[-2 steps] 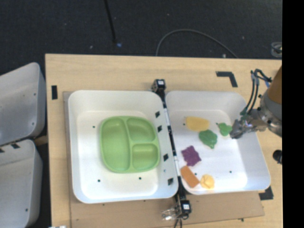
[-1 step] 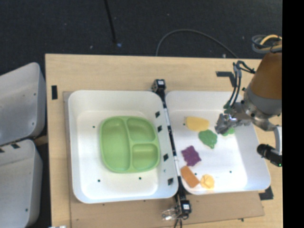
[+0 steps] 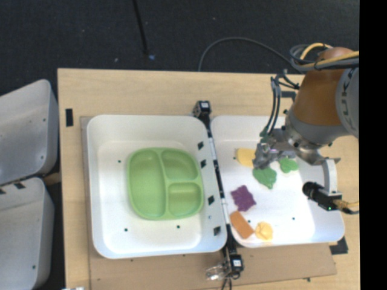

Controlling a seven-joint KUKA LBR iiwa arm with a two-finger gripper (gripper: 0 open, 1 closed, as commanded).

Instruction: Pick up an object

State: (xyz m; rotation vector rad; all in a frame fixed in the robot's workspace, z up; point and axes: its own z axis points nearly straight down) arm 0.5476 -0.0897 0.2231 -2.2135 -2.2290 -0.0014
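- Camera view: the gripper [image 3: 266,159] is low in the right bin [image 3: 314,222], just above a green piece [image 3: 265,176]; I cannot tell if it grips anything.
- Near it lie a yellow piece [image 3: 245,156], a purple piece [image 3: 243,197] and an orange piece [image 3: 241,225].
- The left bin [image 3: 109,234] holds a green divided plate [image 3: 164,182].

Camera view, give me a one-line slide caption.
KUKA arm's claw lowered over a green piece in the right bin; green divided plate in the left bin.

Dark speckled floor [image 3: 91,23] behind a pale wooden bench [image 3: 151,92], white chairs [image 3: 24,138] at the left.
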